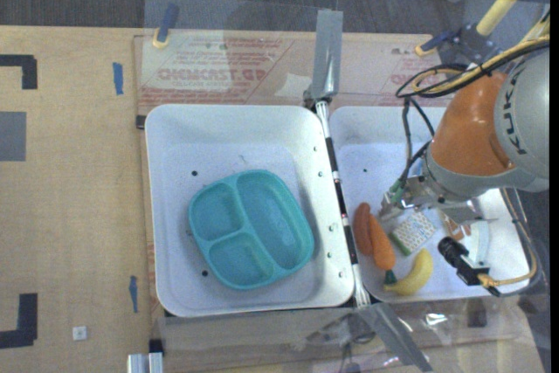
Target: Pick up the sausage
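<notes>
The sausage (361, 221), a short reddish-brown link, lies against the left wall of the right bin (367, 155). It touches an orange carrot (378, 244) on its right. My gripper (397, 203) hangs low over the right bin's middle, just right of the sausage and above a checkered packet (412, 231). Nothing shows between the gripper and the sausage. The grey and orange arm covers the bin's right part.
A yellow banana (416, 272) lies near the right bin's front edge, below the packet. The left bin (175, 135) holds a teal divided plate (251, 228). A metal divider rim (332, 188) separates the two bins.
</notes>
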You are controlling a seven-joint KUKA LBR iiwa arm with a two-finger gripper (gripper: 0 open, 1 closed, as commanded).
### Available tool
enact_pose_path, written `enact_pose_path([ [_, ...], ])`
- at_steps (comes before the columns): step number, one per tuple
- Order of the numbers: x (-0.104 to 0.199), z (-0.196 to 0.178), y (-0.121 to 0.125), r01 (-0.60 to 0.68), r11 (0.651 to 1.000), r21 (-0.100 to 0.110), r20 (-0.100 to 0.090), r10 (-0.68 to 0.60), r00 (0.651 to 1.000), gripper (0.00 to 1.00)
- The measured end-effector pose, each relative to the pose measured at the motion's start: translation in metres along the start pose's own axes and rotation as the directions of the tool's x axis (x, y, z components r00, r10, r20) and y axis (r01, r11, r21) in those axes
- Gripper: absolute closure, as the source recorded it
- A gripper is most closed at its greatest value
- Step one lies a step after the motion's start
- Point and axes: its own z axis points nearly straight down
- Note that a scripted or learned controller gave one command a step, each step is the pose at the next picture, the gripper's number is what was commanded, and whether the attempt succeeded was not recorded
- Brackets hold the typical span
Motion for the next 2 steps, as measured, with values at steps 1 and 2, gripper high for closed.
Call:
enact_pose_path([
  [1, 0.003, -0.0003, -0.0423, -0.337, 0.942, -0.003, 0.0, 0.337, 0.942, 1.0],
  [2, 0.0115, -0.0006, -0.0514, -0.491, 0.871, -0.006, 0.0, 0.491, 0.871, 1.0],
])
